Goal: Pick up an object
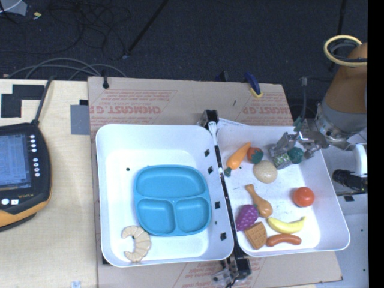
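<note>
The right bin (336,221) holds several toy foods: an orange carrot (239,156), a cream egg-shaped piece (264,172), a red tomato (303,196), a drumstick (258,200), purple grapes (246,216), a banana (285,224), a brown cracker (256,235) and a sausage (284,240). My gripper (283,153) hangs low over the bin's upper part, just right of the cream piece. A small teal object (295,155) lies against the gripper's right side. Another teal piece (256,155) sits beside the carrot.
The left bin (114,161) holds a blue divided plate (172,198) and a croissant (137,242) near its front left corner. A teach pendant (21,170) lies on the bench at far left. Cables run across the dark floor behind.
</note>
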### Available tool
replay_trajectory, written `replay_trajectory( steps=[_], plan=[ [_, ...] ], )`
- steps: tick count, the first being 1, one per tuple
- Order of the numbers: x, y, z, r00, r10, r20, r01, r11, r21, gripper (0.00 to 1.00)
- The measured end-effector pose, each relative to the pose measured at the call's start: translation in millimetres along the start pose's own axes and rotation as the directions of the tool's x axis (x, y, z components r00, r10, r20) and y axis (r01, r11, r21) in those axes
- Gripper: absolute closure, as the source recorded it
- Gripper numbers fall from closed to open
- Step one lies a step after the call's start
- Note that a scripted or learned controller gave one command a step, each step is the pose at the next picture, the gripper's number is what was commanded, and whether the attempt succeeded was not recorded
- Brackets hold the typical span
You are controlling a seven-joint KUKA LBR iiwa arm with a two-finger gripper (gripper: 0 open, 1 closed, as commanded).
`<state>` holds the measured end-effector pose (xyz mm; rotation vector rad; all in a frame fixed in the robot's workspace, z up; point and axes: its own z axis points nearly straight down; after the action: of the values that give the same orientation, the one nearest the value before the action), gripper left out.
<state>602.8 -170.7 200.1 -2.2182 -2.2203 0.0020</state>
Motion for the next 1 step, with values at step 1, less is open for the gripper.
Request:
replay_trajectory(
  steps=[1],
  plan=[
    [-0.5,0.0,-9.9,1.000,-0.001,-0.001,0.001,1.000,0.001,1.00]
  ],
)
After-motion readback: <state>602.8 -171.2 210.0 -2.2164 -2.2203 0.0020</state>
